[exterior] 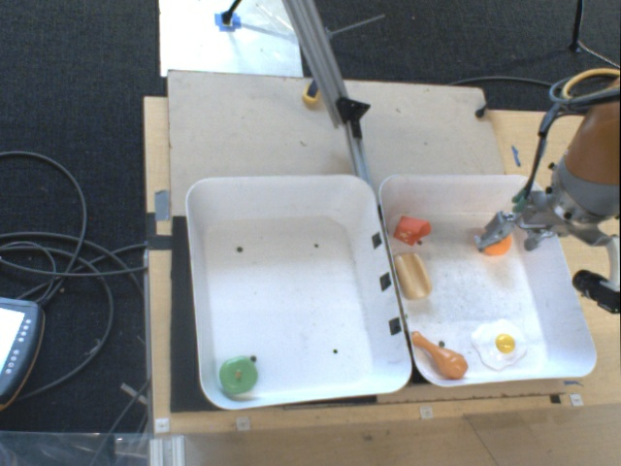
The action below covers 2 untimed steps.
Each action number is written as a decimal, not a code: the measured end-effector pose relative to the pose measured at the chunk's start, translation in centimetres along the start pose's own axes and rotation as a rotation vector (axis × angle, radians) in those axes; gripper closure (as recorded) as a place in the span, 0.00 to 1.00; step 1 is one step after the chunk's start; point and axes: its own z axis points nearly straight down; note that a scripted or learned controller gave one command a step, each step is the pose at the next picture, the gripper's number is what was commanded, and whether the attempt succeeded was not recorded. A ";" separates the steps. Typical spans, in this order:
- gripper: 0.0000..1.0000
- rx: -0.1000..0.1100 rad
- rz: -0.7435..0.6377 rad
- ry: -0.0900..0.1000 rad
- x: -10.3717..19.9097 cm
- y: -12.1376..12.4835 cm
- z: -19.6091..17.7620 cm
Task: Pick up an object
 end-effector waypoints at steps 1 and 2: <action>0.00 0.000 0.000 0.000 -0.3 -0.7 4.5; 0.00 0.000 0.000 0.000 -0.3 -0.7 8.6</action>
